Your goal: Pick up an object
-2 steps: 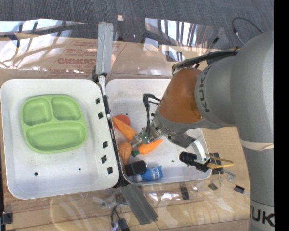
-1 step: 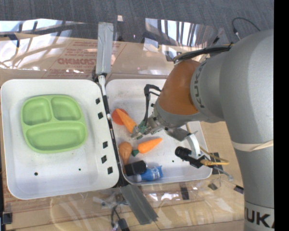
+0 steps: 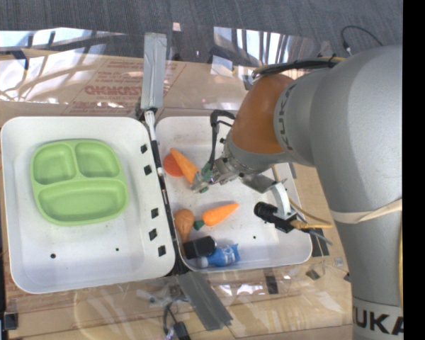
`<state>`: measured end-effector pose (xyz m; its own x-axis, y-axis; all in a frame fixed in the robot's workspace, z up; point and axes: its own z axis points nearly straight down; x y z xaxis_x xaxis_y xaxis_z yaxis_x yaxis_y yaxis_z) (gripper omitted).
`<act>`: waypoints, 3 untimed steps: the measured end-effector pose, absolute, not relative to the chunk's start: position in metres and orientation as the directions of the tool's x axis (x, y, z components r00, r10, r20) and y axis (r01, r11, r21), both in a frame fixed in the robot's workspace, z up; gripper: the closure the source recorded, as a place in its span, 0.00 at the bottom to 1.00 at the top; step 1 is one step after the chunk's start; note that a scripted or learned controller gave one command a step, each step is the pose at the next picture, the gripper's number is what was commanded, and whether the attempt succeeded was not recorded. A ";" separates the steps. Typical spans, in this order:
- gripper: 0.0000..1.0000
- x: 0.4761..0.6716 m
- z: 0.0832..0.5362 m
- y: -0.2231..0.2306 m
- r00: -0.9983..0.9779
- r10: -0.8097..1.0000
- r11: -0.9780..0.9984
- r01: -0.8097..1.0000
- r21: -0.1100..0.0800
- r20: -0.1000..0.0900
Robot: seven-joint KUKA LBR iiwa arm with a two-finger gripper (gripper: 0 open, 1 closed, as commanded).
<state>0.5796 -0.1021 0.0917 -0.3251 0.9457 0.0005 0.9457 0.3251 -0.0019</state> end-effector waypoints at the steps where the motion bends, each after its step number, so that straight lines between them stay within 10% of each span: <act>1: 0.00 0.635 0.087 -0.110 -0.259 0.966 0.259 0.965 -0.046 0.008; 3: 0.00 0.651 0.092 -0.117 -0.602 0.799 0.601 0.799 -0.025 -0.001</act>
